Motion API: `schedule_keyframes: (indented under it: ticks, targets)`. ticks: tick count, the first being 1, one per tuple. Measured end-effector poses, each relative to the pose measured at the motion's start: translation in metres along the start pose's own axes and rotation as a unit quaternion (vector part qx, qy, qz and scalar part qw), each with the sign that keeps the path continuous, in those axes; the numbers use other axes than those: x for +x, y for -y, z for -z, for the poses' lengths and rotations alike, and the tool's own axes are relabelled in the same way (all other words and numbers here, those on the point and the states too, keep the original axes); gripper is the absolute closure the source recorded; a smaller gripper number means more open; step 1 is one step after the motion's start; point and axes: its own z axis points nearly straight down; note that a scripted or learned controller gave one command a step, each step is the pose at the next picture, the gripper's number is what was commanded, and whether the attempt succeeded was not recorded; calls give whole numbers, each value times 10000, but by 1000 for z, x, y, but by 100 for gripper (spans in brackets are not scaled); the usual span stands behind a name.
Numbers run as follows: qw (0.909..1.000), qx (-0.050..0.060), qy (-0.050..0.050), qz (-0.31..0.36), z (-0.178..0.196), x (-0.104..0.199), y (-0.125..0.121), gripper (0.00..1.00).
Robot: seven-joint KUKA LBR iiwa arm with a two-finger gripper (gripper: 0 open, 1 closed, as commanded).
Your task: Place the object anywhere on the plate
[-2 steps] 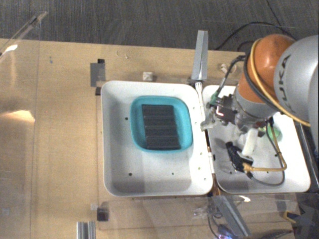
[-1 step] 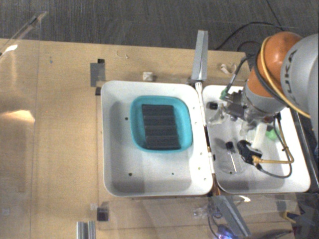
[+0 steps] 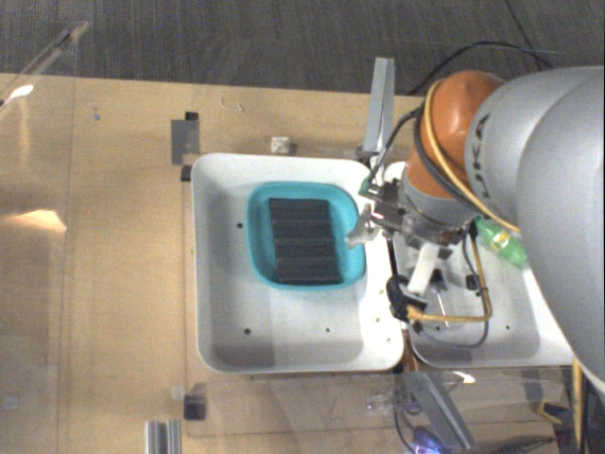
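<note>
A teal plate (image 3: 258, 235) with rounded corners lies in the left bin (image 3: 217, 282), toward its upper right. A dark ribbed rectangle (image 3: 304, 241) covers the plate's middle. My gripper (image 3: 363, 227) hangs over the divider between the two bins, at the plate's right rim, and the wrist hides most of it. A small light green object (image 3: 501, 242) lies in the right bin (image 3: 492, 343), half hidden under the arm. I see nothing held at the gripper.
The grey arm with its orange band (image 3: 454, 112) covers most of the right bin. Cables (image 3: 444, 318) loop below the wrist. A small pale block (image 3: 280, 145) and metal brackets (image 3: 381, 102) stand on the bench behind the bins.
</note>
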Motion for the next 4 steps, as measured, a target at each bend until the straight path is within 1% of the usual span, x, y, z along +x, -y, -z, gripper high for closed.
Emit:
schedule_keyframes:
  ticks: [1,2,3,4]
  targets:
    - [9999,-3,3,-144,-14,-66,0,0]
    - [9999,-20,-11,-122,-4,-65,-1,100]
    - [9999,-17,-9,-123,-4,-65,-1,0]
    - [10000,-29,-18,-93,6,-63,-2,100]
